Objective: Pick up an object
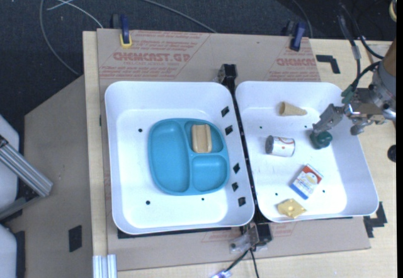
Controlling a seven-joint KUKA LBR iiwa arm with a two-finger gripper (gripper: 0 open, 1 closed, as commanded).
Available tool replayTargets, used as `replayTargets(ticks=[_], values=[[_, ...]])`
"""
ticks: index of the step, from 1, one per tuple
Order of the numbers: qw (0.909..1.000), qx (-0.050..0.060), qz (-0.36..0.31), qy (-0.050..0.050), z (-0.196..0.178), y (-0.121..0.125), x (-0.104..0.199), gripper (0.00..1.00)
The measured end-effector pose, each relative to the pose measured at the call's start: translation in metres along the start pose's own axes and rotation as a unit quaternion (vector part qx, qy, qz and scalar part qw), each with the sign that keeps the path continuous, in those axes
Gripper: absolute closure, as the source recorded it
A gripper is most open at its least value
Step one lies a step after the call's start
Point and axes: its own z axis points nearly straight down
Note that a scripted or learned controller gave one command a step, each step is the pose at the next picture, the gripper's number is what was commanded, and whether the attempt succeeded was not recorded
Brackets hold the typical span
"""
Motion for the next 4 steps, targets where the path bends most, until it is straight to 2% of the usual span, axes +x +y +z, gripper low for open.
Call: replayTargets(ticks=[1,3,4], values=[[1.0,-0.006,-0.002,-0.001,-0.006,0.002,0.0,0.0],[1.0,-0.003,-0.001,0.0,0.107,0.0,-0.015,0.0],[1.0,-0.004,-0.001,0.0,0.151,-0.005,-0.012,0.0]])
